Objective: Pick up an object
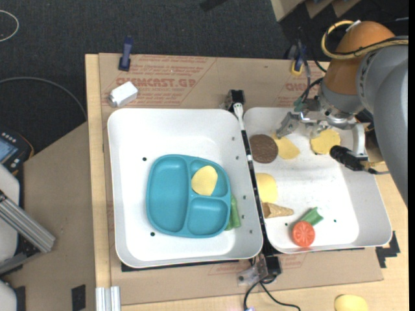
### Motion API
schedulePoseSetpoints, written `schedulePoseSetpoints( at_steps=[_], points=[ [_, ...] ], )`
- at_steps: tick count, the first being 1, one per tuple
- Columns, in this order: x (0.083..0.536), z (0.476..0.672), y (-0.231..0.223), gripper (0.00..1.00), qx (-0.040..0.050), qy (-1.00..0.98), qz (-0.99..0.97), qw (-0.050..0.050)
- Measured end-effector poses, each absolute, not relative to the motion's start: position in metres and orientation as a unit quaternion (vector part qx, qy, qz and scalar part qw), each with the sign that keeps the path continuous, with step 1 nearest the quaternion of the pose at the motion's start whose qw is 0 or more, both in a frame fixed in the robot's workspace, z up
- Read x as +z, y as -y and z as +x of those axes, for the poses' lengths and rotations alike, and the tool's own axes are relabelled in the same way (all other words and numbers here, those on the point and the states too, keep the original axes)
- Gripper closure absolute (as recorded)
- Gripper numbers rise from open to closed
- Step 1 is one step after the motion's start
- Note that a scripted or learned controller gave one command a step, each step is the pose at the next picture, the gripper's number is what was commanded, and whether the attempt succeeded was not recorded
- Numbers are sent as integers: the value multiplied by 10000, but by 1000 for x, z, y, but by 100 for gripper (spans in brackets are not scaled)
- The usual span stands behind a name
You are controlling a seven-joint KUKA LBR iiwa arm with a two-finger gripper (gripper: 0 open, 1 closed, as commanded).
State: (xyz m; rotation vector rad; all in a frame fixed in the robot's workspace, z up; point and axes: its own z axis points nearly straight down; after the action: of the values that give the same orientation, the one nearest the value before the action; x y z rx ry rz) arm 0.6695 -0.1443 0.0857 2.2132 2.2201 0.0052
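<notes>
My gripper (321, 137) hangs over the far end of the right bin (363, 193), open, its fingers spread wide. A flat yellow piece (324, 142) lies on the bin floor between them, and I cannot tell if they touch it. Just left of it lie a second yellow piece (288, 149) and a brown round disc (264, 148). Nearer the front are a pale yellow lump (266, 186), a small cone (276, 210) and a red fruit with a green top (303, 233).
The left bin (130, 173) holds a teal divided plate (172, 196) with a yellow item (205, 180) in one compartment and a green strip (234, 214) at its right edge. A white block (123, 94) and a blue clamp (125, 54) sit on the bench behind.
</notes>
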Motion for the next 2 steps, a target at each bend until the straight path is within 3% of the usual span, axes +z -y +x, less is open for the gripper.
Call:
schedulePoseSetpoints(
  at_steps=[1, 2],
  points=[
    [205, 641, 231, 0, 11, -7046, 7095, 85],
    [400, 556, 223, 0, 39, -7062, 7079, 96]
  ],
)
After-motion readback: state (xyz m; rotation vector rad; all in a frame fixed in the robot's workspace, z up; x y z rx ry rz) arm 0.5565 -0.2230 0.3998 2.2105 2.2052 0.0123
